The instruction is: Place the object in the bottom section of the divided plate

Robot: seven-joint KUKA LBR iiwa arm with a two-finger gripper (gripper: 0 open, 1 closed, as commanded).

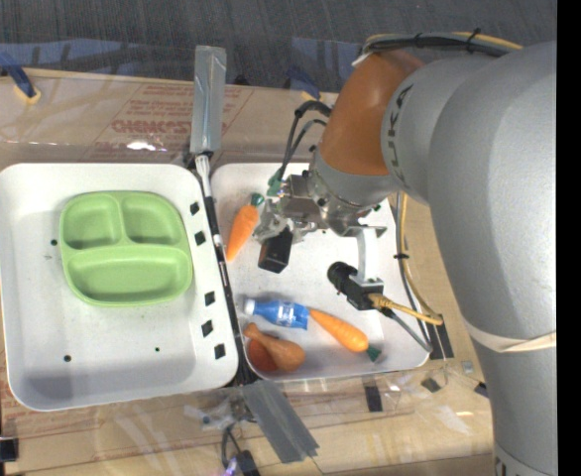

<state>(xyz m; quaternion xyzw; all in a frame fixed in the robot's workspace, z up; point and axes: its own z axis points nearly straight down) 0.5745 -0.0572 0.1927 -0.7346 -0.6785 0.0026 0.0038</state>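
Gripper (276,234) just right of the divided plate (126,246), beside a carrot (241,228); finger state impossible to tell

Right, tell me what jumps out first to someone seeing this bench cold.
The big grey arm with its orange band dominates the right side, its gripper hanging low over the right bin. Next comes the green divided plate, alone in the left bin. Then the bright items in the right bin: a carrot by the divider, another carrot near the front, and a blue and white bottle beside it.
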